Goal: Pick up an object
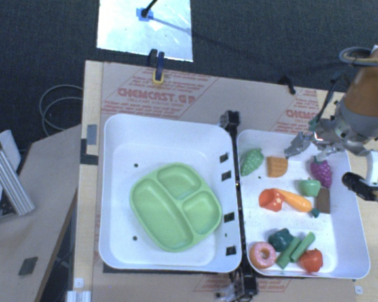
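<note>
Seen from above at a slant, a worktop (pixel 181 87) covered with printed cardboard carries two shallow white bins side by side. The left bin (pixel 124 141) holds a single pale green divided plate (pixel 175 206), lying flat near its middle.

The right bin (pixel 355 240) holds a scatter of toy foods, spread loosely as if tipped in so each can be reached alone. Along the far side lie a green leafy piece (pixel 252 161), an orange block (pixel 277 166) and a bunch of purple grapes (pixel 321 170). Below the grapes sit a small green pepper (pixel 309 187) and a brown bar (pixel 323 201). A red pepper (pixel 271 199) touches a carrot (pixel 294 200) in the middle. At the near edge cluster a pink doughnut (pixel 262 254), a dark green broccoli (pixel 281 240), a green stalk (pixel 296 249) and a red tomato (pixel 311 260).

The grey arm with its orange band reaches in from the right, and its hand (pixel 310 144) hangs over the far side of the right bin, between the orange block and the grapes. Its fingers look spread apart, with nothing between them. Any of the toys could be the target; the grapes and the orange block lie nearest, and judging by the hand's position, a descent onto one of them seems likely
</note>
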Controlling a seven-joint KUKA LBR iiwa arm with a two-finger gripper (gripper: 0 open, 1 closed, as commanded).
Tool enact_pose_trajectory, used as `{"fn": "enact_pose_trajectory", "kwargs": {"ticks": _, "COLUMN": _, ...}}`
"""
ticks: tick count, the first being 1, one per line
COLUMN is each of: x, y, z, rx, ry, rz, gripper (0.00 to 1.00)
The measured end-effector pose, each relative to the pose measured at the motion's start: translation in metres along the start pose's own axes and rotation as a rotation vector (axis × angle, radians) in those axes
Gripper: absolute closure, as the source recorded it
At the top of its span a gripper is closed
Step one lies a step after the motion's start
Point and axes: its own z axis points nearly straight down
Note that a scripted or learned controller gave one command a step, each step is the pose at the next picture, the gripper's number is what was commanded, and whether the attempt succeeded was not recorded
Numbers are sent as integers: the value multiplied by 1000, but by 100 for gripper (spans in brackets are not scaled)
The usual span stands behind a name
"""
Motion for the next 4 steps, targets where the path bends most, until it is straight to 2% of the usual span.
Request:
{"fn": "enact_pose_trajectory", "kwargs": {"ticks": 1, "x": 3, "y": -1, "z": 63, "rx": 1, "ry": 0, "rz": 0, "gripper": 0}}
{"fn": "enact_pose_trajectory", "kwargs": {"ticks": 2, "x": 3, "y": 2, "z": 84, "rx": -8, "ry": -1, "rz": 0, "gripper": 0}}
{"fn": "enact_pose_trajectory", "kwargs": {"ticks": 3, "x": 3, "y": 1, "z": 74, "rx": -4, "ry": -1, "rz": -2, "gripper": 100}}
{"fn": "enact_pose_trajectory", "kwargs": {"ticks": 4, "x": 2, "y": -2, "z": 11, "rx": -8, "ry": -2, "rz": 2, "gripper": 100}}
